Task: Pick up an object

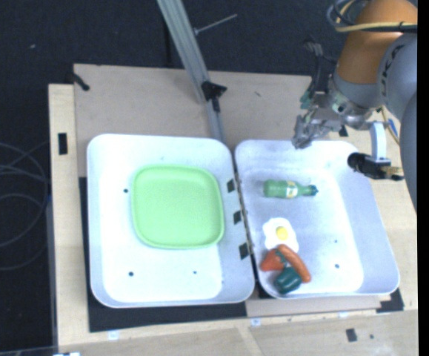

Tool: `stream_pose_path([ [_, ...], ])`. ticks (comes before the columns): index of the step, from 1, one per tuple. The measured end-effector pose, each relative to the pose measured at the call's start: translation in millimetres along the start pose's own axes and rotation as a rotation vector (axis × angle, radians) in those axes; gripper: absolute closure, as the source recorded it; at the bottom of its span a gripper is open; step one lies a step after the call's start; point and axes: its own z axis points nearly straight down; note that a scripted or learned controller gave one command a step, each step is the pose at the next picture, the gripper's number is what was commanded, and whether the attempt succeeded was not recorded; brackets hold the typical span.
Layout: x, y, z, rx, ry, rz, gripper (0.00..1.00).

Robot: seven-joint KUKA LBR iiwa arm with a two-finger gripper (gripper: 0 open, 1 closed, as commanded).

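Arm: the grey arm with its orange band comes in from the upper right of the frame, bent down toward the far edge of the right-hand bin.
Gripper: the gripper hangs at the upper rim of the right bin, left of that bin's middle; nothing shows between its fingers, and from here I cannot tell whether they are spread or closed.
Right bin: the right bin is a shallow white tray filling the lower right of the picture.
Green bottle: the green bottle lies on its side in the upper part of the right bin, below the gripper and apart from it.
Fried egg: a toy fried egg lies lower in the same bin, toward its left side.
Lower cluster: a red-orange piece and a dark green piece lie touching one another just below the egg, near the bin's lower left corner.
Left bin: the left bin sits beside the right one, edges touching.
Plate: a light green square plate lies flat in the middle of the left bin.
Bench: a pale bench carries both bins.
Pole: a grey pole slants from the top centre down to the gap between the bins.
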Motion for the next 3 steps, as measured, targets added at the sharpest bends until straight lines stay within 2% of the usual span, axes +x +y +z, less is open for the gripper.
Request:
stream_pose_path([
  [1, -0.8, 1.1, -52.8, 0.001, 0.000, 0.000, 1.00],
  [2, 39.2, -16.6, -56.6, 0.006, 0.001, -0.002, 1.00],
  [3, 86.0, -34.6, -44.0, 0.007, 0.001, -0.003, 1.00],
])
